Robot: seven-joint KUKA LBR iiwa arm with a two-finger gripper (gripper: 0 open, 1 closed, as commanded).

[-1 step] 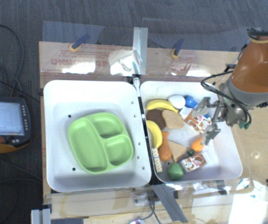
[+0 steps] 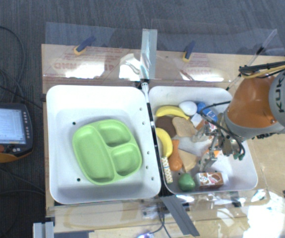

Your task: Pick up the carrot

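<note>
- Carrot (image 2: pixel 176 163) lies in the right bin (image 2: pixel 246 175), as a small orange piece just right of the divider where the two bins meet, toward the near half of that bin and clear of the gripper.
- Left of the divider, well apart from it, a teach pendant (image 2: pixel 7 131) with a lit screen rests beyond the bench edge, its cables looping above it.
- Left bin (image 2: pixel 58 103) sits directly against the divider and holds a green compartment tray (image 2: pixel 107 150), three wells showing, tilted a little.
- Just right of the divider, two bananas: one (image 2: pixel 171 112) curving along the far side of the right bin, another (image 2: pixel 164 142) running alongside the divider, with a brown piece between them.
- A patterned strip (image 2: pixel 167 171) lies right against the divider near the carrot; a green rounded fruit (image 2: pixel 186 182) sits just beyond it, toward the near rim.
- Farther right of the divider come a tan bread slice (image 2: pixel 184 128), a white rounded object (image 2: pixel 187 107) beside a blue one, and a small carton (image 2: pixel 210 179) near the front rim.
- Gripper (image 2: pixel 213 145) hangs over the middle of the right bin, well right of the divider; wiring and clutter hide its fingers, so whether they are spread or closed cannot be told.
- Arm (image 2: pixel 251 108), orange-banded, enters from the side farthest from the divider.
</note>
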